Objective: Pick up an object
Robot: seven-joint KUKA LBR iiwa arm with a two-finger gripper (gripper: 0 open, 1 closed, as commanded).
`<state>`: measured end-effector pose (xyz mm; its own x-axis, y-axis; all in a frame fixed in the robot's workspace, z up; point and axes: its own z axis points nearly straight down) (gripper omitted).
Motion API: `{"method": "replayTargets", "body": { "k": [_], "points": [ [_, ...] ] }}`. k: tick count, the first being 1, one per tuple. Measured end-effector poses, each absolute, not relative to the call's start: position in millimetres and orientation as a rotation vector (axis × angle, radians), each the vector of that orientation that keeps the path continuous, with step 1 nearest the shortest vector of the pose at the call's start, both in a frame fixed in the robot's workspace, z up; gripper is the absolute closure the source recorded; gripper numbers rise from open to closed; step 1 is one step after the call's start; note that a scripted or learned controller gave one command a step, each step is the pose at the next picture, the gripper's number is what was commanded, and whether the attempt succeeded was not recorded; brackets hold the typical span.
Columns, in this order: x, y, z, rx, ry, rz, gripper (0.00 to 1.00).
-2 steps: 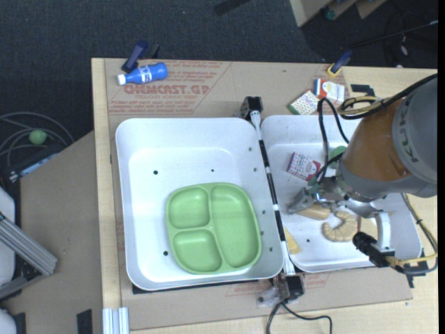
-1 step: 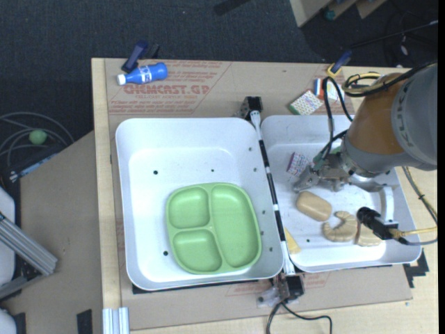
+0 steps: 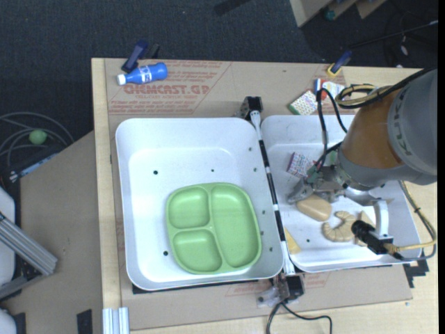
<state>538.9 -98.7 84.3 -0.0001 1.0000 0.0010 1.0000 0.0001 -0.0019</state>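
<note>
Dark carpet surrounds the bench (image 3: 208,82), where my jaws (image 3: 314,186) hang low in the right bin (image 3: 278,134), at the centre right of the frame, just above a pale tan piece (image 3: 316,209) with a curved cream one (image 3: 338,227) beside it toward the lower right. Whether my jaws are spread or closed I cannot tell, and I see nothing held between them. With those pieces crowded together and a small patterned packet (image 3: 297,163) close by, I could well nudge them apart or close on an edge and come up with nothing.
</note>
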Motion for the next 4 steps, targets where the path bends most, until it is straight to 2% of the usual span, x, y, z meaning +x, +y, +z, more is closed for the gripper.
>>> {"method": "replayTargets", "body": {
  "k": [1,3,4],
  "points": [
    [518.3,-106.9,84.3,-2.221,-2.219,0.001,0.00],
    [524.4,-98.2,84.4,-2.221,-2.223,-0.001,0.00],
    [524.5,-98.3,94.0,-2.223,-2.222,-0.001,1.00]
  ]
}}
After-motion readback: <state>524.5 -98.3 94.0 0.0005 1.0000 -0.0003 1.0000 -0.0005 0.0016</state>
